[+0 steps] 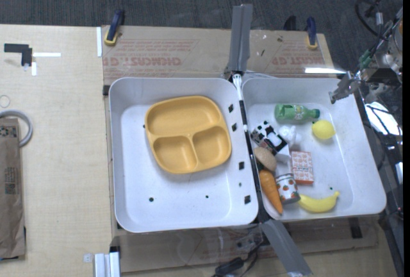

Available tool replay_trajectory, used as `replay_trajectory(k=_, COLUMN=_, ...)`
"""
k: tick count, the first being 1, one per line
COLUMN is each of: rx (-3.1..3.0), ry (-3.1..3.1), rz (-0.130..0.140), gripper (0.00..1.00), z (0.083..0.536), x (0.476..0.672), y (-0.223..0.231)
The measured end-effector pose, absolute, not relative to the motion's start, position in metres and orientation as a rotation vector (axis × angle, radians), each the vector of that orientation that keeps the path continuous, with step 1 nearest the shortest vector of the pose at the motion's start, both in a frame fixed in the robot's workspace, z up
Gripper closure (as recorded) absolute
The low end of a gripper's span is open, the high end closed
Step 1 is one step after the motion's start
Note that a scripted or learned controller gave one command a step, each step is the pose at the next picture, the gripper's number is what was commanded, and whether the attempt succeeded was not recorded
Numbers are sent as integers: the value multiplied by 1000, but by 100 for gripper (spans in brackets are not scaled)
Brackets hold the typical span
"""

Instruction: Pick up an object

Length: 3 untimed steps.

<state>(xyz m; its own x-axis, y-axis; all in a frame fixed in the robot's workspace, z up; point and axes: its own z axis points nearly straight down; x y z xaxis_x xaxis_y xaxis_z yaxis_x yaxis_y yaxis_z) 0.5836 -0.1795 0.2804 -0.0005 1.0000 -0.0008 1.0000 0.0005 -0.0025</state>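
Observation:
The right bin (359,160) holds several objects. A green bottle (296,113) lies on its side near the back, with a yellow lemon (323,130) just right of it. A black-and-white toy (268,136) and a brown rounded item (264,158) sit by the left wall. A red-and-white box (302,167), a small can (287,187), a carrot (271,191) and a banana (319,202) lie toward the front. My gripper (341,90) hangs over the bin's back right corner, apart from all of them and with nothing seen in it.
The left bin (128,173) bears a yellow divided plate (188,133). A grey divider post (240,38) rises between the bins at the back. Cables and arm parts (384,64) crowd the right edge. Blue clamps (115,25) pin cardboard behind the bins.

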Motion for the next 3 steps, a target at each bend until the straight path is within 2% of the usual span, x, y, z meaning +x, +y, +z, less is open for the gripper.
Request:
replay_trajectory(k=1, rx=-2090, ry=-2344, rz=3, gripper=0, z=170, x=618, y=-195)
replay_trajectory(k=2, rx=-2050, ry=-2381, rz=-1, gripper=0, z=92, x=611, y=-210)
replay_trajectory(k=3, rx=-2054, ry=-2381, rz=0, gripper=100, z=102, x=612, y=-212)
